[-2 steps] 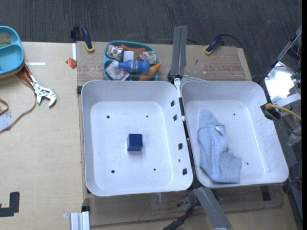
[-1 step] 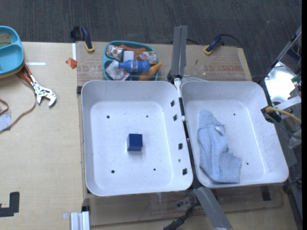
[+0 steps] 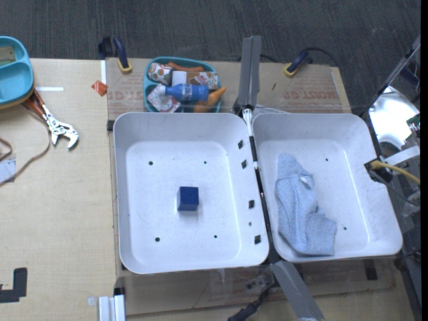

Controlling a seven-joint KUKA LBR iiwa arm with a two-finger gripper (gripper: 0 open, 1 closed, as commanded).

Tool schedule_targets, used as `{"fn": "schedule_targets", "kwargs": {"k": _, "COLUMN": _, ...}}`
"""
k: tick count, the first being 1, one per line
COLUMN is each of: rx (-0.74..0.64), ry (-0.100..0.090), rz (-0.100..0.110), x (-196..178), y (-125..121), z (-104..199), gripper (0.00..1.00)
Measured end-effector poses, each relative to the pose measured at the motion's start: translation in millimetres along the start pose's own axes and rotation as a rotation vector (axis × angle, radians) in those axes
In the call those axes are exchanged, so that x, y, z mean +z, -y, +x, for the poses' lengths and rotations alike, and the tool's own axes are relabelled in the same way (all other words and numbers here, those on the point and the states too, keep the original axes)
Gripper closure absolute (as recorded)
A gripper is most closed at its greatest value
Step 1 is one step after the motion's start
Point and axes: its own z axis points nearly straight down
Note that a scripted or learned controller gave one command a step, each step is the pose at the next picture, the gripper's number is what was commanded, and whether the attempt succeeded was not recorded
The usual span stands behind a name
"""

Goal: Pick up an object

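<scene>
A small dark blue cube [image 3: 188, 198] sits flat on the floor of the left white bin [image 3: 134, 246], slightly below its centre and away from all the walls. A crumpled light blue-grey cloth [image 3: 301, 206] lies in the right white bin [image 3: 361, 146], running from the middle of the bin down to its front wall.
Behind the left bin stands a teal tub [image 3: 182, 85] with several small items. A wrench [image 3: 59, 131] and a blue bowl [image 3: 13, 72] lie on the wooden bench at the left. A grey post [image 3: 250, 69] rises between the bins. Shiny metal parts [image 3: 396, 122] crowd the right edge.
</scene>
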Motion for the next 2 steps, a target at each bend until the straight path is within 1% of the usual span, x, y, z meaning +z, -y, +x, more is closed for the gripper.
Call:
{"fn": "schedule_targets", "kwargs": {"k": 1, "rx": 0.0, "ry": -0.002, "rz": -0.001, "x": -30, "y": 2, "z": -10, "gripper": 0.0}}
{"fn": "schedule_targets", "kwargs": {"k": 2, "rx": -0.036, "ry": -0.003, "rz": 0.0, "x": 121, "y": 58, "z": -9, "gripper": 0.0}}
